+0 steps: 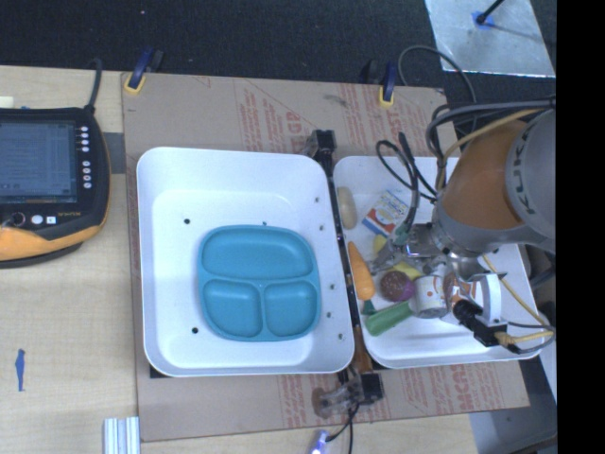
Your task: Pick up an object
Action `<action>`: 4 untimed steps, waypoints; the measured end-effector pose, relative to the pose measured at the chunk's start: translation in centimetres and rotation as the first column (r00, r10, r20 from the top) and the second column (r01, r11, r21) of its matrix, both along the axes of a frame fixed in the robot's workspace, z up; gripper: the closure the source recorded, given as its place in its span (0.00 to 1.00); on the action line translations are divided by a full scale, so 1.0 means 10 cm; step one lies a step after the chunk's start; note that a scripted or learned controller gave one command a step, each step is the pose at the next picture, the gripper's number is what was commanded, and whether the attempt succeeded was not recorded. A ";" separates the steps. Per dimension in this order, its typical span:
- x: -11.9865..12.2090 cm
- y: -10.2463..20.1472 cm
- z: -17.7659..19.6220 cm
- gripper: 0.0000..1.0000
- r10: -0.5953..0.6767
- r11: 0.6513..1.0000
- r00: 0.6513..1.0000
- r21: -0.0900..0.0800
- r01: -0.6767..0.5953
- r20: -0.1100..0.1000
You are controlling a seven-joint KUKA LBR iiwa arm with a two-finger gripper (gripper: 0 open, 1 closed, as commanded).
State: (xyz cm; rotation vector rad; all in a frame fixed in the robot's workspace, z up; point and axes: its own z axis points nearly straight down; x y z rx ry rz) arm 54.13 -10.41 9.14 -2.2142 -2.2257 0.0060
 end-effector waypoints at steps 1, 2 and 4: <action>0.64 0.06 0.01 0.00 -0.001 1.000 1.000 0.001 0.001 0.002; 0.64 0.05 0.11 1.00 0.000 1.000 1.000 0.000 0.000 0.000; 0.32 0.08 0.00 0.00 0.000 1.000 1.000 0.000 0.000 -0.001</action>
